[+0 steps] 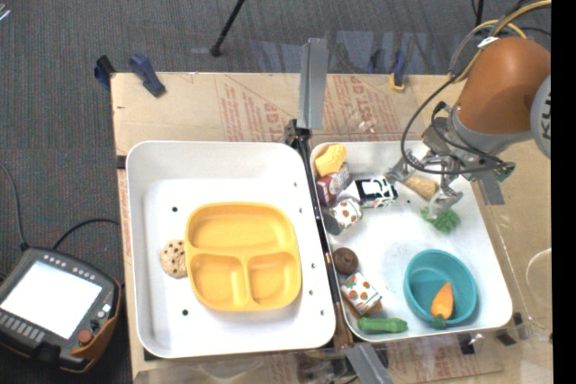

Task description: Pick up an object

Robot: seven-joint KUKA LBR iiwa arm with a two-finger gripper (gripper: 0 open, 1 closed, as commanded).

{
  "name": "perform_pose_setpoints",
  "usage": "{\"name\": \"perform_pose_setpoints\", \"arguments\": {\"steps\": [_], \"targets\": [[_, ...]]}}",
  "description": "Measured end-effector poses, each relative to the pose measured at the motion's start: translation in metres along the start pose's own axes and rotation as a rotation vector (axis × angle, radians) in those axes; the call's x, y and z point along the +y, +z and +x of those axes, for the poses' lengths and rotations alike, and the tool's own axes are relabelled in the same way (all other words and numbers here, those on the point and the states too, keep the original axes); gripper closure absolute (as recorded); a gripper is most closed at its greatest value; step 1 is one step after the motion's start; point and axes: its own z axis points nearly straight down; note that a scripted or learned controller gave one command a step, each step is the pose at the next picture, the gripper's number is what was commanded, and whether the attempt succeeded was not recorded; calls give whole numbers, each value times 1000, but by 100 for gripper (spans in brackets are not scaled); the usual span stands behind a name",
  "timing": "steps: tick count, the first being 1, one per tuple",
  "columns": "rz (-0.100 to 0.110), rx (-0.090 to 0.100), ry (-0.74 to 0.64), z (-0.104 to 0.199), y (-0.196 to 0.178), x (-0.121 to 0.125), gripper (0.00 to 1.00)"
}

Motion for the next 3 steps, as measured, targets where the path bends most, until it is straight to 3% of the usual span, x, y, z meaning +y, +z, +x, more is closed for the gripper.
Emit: {"name": "perform_pose_setpoints", "arguments": {"steps": [1,2,3], "targets": [[-8,5,-29,11,4,-12,0],[-36,3,-548,11,16,-3,0],[-33,0,-544,10,6,-4,100]]}}
